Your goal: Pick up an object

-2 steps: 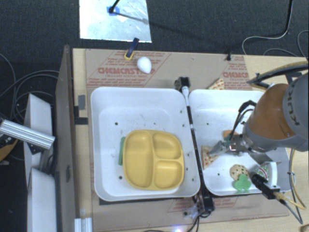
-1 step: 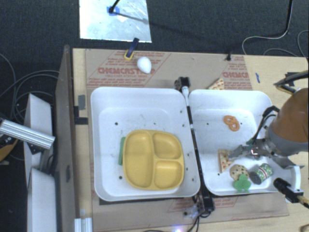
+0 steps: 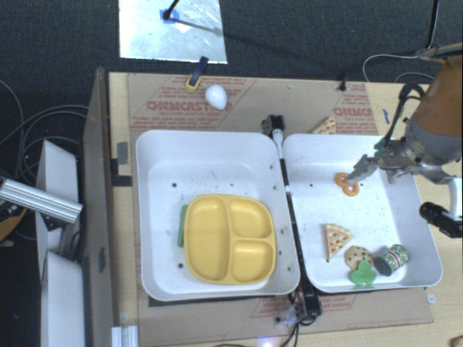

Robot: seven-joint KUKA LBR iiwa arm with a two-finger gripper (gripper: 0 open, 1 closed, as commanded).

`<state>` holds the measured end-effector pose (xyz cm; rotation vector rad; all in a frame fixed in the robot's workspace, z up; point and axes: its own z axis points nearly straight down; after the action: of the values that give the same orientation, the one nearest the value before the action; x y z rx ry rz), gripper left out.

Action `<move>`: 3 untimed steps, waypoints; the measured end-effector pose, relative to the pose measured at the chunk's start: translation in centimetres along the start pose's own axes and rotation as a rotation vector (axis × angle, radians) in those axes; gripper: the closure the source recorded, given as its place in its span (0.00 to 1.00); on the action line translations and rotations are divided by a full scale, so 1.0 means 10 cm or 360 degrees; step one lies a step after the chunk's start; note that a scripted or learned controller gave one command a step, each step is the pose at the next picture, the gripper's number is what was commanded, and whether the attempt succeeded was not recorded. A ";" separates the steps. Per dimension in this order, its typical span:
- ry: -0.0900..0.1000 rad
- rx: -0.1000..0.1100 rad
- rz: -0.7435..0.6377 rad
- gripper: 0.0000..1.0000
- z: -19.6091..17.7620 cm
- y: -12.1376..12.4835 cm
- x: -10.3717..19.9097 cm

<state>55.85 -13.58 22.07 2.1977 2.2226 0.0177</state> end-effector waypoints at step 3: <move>0.0006 0.0027 0.0013 1.00 1.22 -0.53 0.33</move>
<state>50.72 -10.33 9.75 2.2168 2.2243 0.0028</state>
